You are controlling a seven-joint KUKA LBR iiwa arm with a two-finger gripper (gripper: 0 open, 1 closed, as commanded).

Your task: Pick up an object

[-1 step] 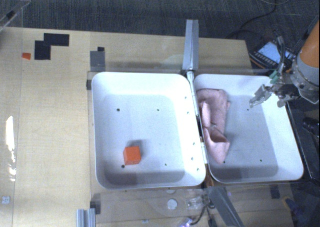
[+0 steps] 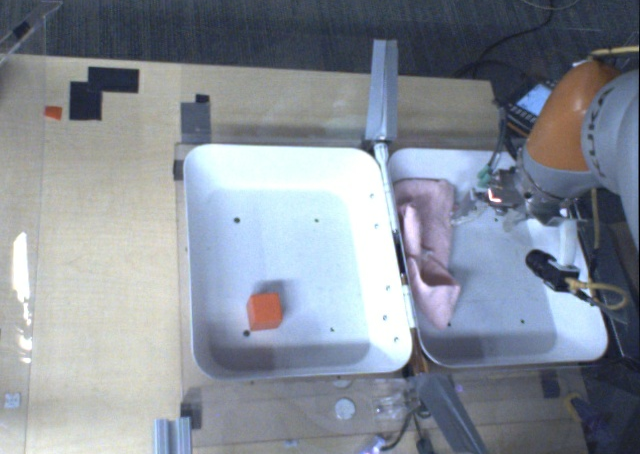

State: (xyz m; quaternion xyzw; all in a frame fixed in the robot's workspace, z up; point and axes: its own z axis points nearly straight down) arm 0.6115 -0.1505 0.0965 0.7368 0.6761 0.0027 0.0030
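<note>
Step in hand, as I read it: approach, pre-grasp. The gripper (image 2: 480,202) sits low over the upper part of the right bin (image 2: 500,307), just right of the pink cloth (image 2: 425,242). I see nothing held. Whether it's open or closed can't be told from this angle; the tip is a blur of metal w/ a small red light.

Likeliest target is the cloth, since it's the only loose item on that side and the closest thing to the tool. It lies crumpled against the bin's left wall, running from near the top edge down to about mid-bin.

Next move, by my judgement: shift a little left so the tool is over the cloth's bulk, drop straight down, close on a raised fold, then lift clear. Soft fabric means a pinch on a ridge, not a flat patch. The wall beside it leaves little room on that side.

Containers:
- Left bin (image 2: 300,192): one orange cube (image 2: 265,311), lower-left area, well apart from the arm (image 2: 580,132).
- Right bin: the cloth.

Both bins sit side by side on the table (image 2: 100,272).
</note>
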